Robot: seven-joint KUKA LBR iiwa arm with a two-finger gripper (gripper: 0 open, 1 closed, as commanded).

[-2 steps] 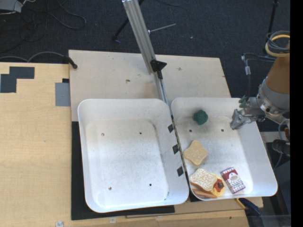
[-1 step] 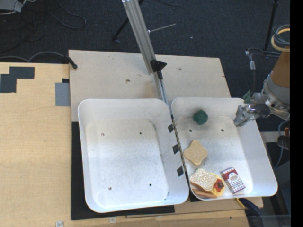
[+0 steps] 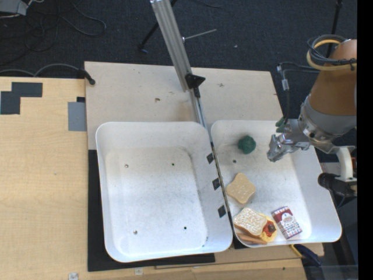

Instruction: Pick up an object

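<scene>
The right bin (image 3: pixel 303 179) holds a dark green ball (image 3: pixel 247 144) near its back, a tan slice of bread (image 3: pixel 240 188) by the divider, a toy sandwich (image 3: pixel 254 224) at the front, and a small red and white box (image 3: pixel 287 222) beside it. My gripper (image 3: pixel 276 151) hangs over the bin's back right part, just right of the green ball and apart from it. I see nothing between its fingers, and their gap is not clear from this angle.
The left bin (image 3: pixel 116 156) sits beside the right one, with black clips (image 3: pixel 213 170) along the shared rim. A slanted aluminium post (image 3: pixel 175 45) rises behind the bins. The arm's orange band (image 3: pixel 335 92) stands at the right.
</scene>
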